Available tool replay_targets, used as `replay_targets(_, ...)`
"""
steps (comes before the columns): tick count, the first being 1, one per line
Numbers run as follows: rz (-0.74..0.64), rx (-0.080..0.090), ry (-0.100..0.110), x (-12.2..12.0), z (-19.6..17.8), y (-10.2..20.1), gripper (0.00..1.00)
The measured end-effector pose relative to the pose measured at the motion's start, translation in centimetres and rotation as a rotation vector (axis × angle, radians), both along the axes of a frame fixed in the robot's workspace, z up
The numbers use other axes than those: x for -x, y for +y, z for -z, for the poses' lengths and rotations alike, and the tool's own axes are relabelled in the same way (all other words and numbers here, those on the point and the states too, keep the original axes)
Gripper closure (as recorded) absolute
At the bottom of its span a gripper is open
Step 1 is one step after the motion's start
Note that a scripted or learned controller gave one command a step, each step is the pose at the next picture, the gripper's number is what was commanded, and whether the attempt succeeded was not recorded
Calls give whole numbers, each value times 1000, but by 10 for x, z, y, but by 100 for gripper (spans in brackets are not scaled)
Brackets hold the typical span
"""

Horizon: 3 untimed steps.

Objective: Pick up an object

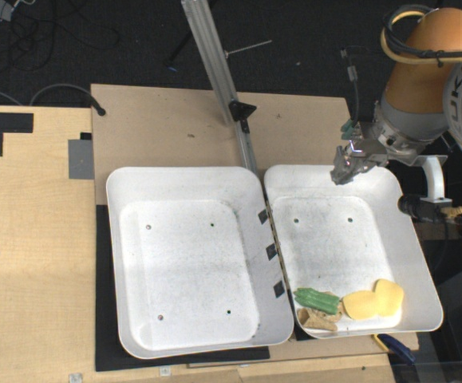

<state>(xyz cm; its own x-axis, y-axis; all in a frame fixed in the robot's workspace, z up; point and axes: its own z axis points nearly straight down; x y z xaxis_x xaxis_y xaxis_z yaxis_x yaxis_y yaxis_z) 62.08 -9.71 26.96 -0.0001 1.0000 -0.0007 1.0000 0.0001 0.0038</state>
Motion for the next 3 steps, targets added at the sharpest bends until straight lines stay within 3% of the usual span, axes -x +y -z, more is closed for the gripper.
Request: replay_targets(3,-5,-3,9,57,17,160,100)
